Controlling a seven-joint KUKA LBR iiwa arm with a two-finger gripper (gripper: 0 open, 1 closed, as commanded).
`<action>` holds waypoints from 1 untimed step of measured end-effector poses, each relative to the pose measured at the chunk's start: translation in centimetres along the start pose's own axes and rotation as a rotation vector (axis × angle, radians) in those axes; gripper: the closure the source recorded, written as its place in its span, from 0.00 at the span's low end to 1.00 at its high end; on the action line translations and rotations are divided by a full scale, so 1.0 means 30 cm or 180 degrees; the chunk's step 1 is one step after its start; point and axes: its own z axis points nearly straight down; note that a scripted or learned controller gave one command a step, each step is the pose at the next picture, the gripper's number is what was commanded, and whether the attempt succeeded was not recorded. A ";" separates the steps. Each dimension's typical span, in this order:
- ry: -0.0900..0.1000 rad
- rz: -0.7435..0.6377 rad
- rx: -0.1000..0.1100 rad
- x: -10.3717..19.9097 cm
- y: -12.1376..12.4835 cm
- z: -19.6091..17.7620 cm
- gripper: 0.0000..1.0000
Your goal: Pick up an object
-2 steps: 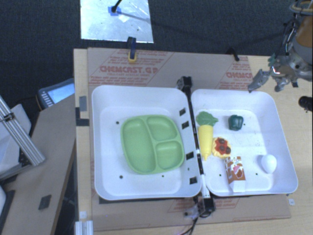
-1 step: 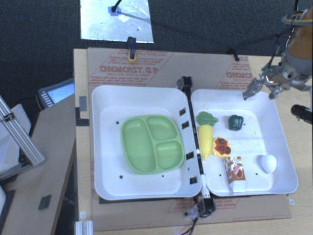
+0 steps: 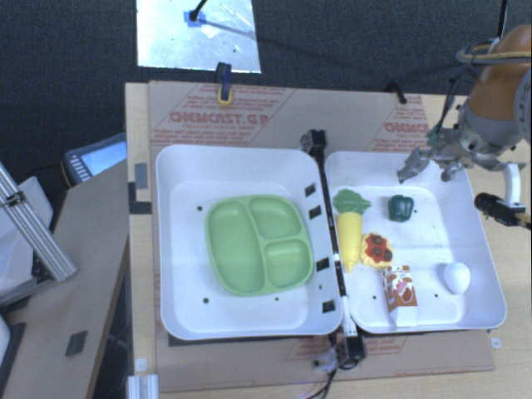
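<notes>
My gripper (image 3: 428, 171) hangs over the far part of the right bin (image 3: 478, 248), its two grey fingers spread open with nothing between them. A dark green pepper (image 3: 401, 208) lies just below and left of it, apart from the fingers. Further left lies a yellow corn cob (image 3: 350, 238) with green leaves (image 3: 351, 199). A small red and yellow piece (image 3: 377, 250) lies beside the cob. A red and white carton (image 3: 400, 293) lies near the bin's front, with a white egg (image 3: 456, 277) to its right.
The left bin (image 3: 183, 223) holds a light green divided plate (image 3: 256, 245). A black divider (image 3: 327, 231) with clips runs between the bins. Brown cardboard (image 3: 249, 110) lies under both bins, with a yellow clamp (image 3: 224, 90) at its far edge.
</notes>
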 end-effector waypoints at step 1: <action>0.0000 -0.0005 0.0000 0.033 0.005 0.188 0.00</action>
